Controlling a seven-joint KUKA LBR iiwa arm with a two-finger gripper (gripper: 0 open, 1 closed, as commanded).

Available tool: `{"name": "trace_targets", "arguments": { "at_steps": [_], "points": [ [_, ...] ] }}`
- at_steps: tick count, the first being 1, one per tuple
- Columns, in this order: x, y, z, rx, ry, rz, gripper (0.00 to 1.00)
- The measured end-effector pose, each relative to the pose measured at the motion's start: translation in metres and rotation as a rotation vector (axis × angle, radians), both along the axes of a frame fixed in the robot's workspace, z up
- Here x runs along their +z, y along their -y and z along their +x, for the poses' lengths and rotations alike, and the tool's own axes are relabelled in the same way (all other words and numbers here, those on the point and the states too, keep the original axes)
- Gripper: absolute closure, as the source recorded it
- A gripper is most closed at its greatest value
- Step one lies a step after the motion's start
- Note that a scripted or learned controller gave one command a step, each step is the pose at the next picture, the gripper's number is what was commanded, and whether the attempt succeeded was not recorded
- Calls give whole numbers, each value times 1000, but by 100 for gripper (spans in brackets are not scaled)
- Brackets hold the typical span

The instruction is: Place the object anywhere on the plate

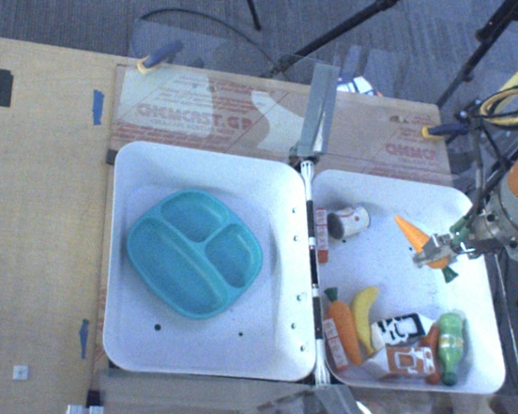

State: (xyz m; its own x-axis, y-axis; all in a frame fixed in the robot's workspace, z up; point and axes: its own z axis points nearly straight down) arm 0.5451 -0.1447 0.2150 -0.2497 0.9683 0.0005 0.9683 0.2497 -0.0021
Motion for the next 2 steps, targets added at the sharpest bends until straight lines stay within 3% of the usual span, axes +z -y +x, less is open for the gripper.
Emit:
{"name": "trace_targets", "arguments": {
  "at_steps": [1, 2],
  "points": [
    [-32, -68, 88, 80, 1, 0, 100],
    [-32, -153, 52, 151, -3, 1, 100]
  ]
}}
